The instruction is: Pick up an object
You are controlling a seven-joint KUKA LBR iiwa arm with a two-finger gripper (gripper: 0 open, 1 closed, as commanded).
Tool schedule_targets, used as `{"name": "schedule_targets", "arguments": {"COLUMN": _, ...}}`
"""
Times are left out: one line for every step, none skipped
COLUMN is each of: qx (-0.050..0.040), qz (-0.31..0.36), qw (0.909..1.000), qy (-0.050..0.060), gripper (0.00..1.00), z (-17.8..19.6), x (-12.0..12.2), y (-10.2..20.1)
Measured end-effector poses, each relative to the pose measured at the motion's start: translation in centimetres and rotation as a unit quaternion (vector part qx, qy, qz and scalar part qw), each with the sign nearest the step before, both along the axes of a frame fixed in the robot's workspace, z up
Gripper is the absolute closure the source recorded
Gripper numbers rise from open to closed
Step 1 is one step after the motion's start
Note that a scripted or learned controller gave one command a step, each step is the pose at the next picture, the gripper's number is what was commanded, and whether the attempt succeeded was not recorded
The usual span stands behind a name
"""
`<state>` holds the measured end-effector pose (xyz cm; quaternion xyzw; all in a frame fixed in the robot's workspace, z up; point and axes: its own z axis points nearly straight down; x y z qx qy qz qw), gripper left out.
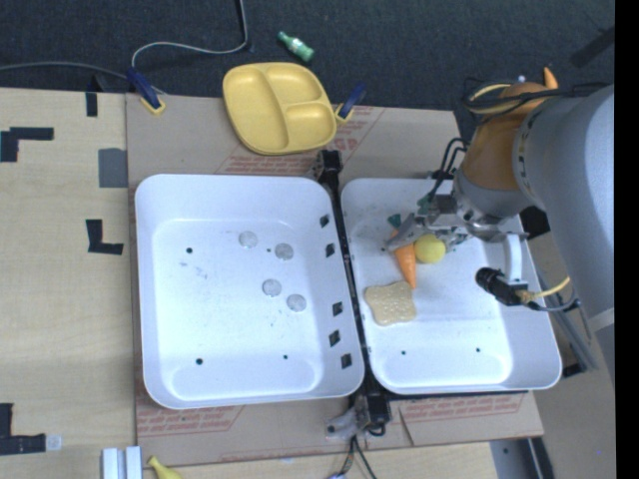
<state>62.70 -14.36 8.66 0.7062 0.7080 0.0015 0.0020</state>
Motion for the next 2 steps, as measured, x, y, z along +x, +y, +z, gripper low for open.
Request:
{"name": "schedule_targets", "arguments": {"qx": -0.0001, "qz": 0.000, "qw": 1.0000, "qy": -0.001, "gripper": 1.00, "z": 1.1, "x": 0.1, "y": 0.0}}
{"name": "schedule_targets", "arguments": {"qx": 0.0000, "qz": 0.000, "qw": 1.0000, "qy": 0.001, "gripper": 1.00, "z": 14.5, "x": -2.3, "y": 7.2}}
